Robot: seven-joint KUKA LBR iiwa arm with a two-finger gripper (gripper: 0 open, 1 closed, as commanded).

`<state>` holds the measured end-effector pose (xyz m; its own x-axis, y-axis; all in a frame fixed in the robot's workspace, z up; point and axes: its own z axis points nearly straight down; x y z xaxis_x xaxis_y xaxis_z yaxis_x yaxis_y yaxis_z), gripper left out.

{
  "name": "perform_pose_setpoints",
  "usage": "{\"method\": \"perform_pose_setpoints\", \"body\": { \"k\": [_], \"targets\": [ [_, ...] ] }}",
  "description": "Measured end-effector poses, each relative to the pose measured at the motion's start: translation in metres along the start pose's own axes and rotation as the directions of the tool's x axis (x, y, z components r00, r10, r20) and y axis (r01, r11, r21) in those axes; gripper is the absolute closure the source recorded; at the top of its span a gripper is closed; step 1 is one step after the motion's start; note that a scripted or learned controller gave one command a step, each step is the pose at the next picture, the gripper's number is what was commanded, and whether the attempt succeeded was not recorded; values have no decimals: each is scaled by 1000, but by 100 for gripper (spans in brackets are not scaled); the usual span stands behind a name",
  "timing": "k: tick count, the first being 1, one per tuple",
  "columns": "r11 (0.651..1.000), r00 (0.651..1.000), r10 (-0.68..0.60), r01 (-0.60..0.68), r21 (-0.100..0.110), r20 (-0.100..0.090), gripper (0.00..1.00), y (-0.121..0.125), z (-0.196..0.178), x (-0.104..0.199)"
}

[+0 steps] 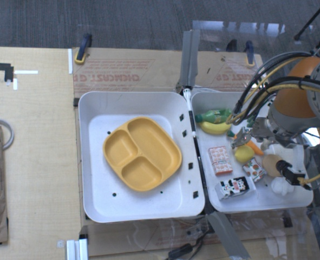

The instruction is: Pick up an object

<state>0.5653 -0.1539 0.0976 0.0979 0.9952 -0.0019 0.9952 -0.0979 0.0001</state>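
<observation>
Camera view: gripper (245,140) low in the right bin (257,202) beside the lemon (244,154) — its grip can't be told.

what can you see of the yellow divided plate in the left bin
The yellow divided plate lies flat in the left bin, turned at a slant to the bin's walls. It looks like matte plastic, rounded-rectangular, with three compartments: two smaller ones and a larger one along the upper right. It sits near the bin's middle, apart from every wall.
</observation>
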Motion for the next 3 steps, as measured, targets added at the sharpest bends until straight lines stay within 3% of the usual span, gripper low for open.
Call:
{"method": "perform_pose_setpoints", "body": {
  "k": [1, 2, 3],
  "targets": [
    [1000, 1000, 0, 0, 1, 0, 0, 0, 0, 0],
    [999, 999, -51, 51, 1, -1, 0, 46, 6, 62],
    [1000, 1000, -8, 8, 0, 1, 0, 43, -94, 86]
  ]
}}
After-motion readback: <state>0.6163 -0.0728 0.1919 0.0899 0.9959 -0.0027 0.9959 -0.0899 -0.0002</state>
